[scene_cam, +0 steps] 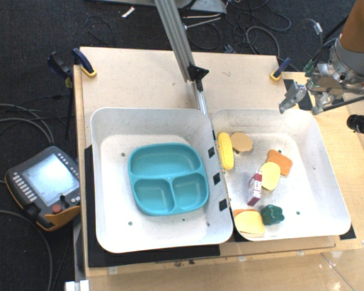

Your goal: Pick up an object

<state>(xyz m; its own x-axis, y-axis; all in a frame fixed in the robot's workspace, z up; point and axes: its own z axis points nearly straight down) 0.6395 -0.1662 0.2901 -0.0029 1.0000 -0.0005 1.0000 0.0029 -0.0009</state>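
The gripper (298, 97) hangs above the far right corner of the right bin (318, 162), its fingers spread apart with nothing between them. Nearer in that bin lie a yellow banana (225, 151), a tan piece (241, 142), an orange piece (280, 162) and a green item (271, 214). The left bin (109, 162) holds a teal divided tray (168, 179).

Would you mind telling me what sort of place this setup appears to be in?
Most likely a robotics lab. A wooden bench carries two white bins, one holding a teal tray, the other toy food; a teach pendant and loose cables lie on dark carpet beside it.
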